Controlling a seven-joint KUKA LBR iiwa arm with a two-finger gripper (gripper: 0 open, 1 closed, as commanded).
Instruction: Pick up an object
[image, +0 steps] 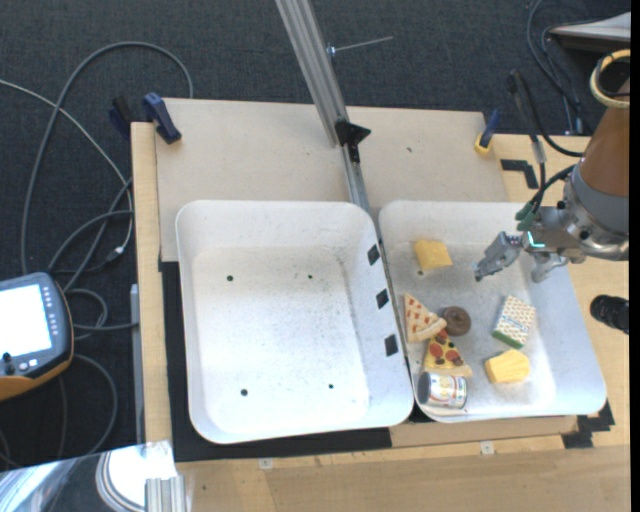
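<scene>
Two white bins (270, 215) (585, 350), two pizza slices (421, 318) (446, 354) (toy ones), two yellow blocks (433, 254) (508, 367), one can (443, 390).

Bench (260, 140): pale wooden top, seen at a slant, bare board across the 12 o'clock stretch. Two shallow white bins sit on it side by side, touching along their inner walls. Left bin (200, 225) toward 9 o'clock, right bin (585, 365) toward 3 o'clock. Black mat (180, 420) shows under the left bin, along its 9 and 6 o'clock edges. Blue clamp (160, 115) grips the bench corner at 10 o'clock; a second clamp, blue and yellow (487, 132), at 1 o'clock. Grey metal rail (315, 65) slants in from 12 o'clock and meets the bench above the seam between the bins.
</scene>
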